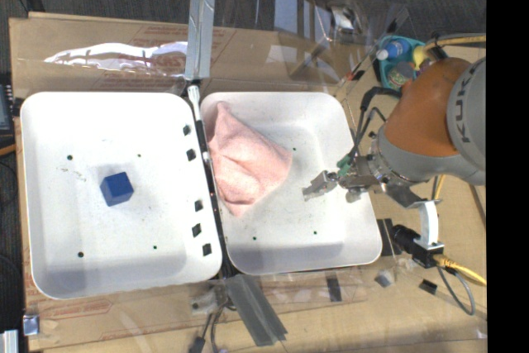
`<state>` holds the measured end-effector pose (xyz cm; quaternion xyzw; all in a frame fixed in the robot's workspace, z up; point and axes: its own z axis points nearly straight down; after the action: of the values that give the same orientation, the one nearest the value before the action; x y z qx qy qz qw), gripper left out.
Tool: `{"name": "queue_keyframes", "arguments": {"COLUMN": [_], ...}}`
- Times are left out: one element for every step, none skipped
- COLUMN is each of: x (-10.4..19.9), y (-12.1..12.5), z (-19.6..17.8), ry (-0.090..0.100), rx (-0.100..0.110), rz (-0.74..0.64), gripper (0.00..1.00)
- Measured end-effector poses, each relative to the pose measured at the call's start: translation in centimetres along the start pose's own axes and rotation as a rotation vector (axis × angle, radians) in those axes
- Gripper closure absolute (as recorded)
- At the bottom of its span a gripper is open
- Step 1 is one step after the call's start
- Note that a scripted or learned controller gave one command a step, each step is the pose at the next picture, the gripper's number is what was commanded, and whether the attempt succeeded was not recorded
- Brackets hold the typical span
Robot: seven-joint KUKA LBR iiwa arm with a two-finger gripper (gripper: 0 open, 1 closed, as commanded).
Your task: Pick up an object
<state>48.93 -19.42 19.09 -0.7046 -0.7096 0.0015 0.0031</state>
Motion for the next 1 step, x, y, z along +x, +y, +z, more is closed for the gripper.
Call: {"name": "queue_keyframes", "arguments": {"x": [2.05], "y": [6.49], "z": [2.58], "ry": [-0.001], "rx": [-0.002], "rz": [0.066], "gripper": [0.00]}}
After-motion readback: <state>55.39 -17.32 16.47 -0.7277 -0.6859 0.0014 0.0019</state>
